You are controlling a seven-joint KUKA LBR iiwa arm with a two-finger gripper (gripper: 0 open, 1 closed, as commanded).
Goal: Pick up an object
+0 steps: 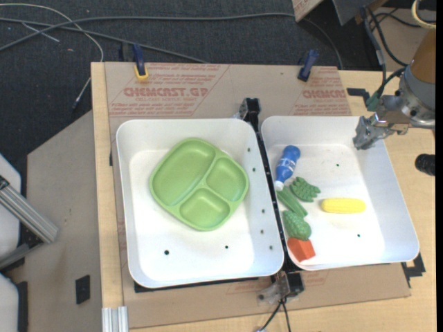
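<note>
The right bin (387, 206) holds a blue and white bottle (286, 164), a green leafy toy (296, 199), a yellow corn-like piece (342, 205) and an orange-red block (301, 248). My gripper (365, 135) hangs over the bin's far right corner, well away from all of these. Nothing is between its fingers, and their gap is too small to read.
The left bin (138, 247) holds a green divided plate (199, 182). Both bins rest on a cardboard sheet (173, 88) held by blue clamps (140, 66). Cables and a box lie beyond the bench at the back.
</note>
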